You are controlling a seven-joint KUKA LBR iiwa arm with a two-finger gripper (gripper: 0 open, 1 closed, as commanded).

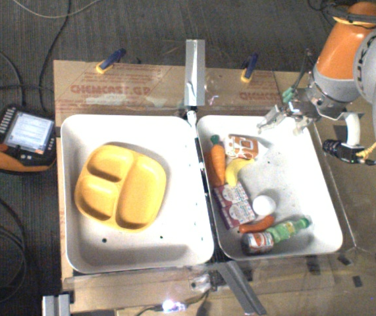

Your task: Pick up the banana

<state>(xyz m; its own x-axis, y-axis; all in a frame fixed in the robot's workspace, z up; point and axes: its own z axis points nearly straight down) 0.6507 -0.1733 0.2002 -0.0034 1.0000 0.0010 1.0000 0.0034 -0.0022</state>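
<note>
White bins sit side by side; the left bin (69, 176) holds a yellow divided tray (122, 186), the right bin (326, 203) a clutter of food. At upper right the gripper (281, 116) hovers over that bin's top edge, fingers spread, gripping nothing. Lower, mid-frame, the banana (235, 171) lies untouched beside a carrot (216, 162); descent, grasp and lift remain.

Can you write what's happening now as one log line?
gripper: open, over right bin's far edge | banana: in bin, by carrot, not held

The arm (349, 51) reaches in from the right, its hand (281, 116) empty, fingers spread.
</note>
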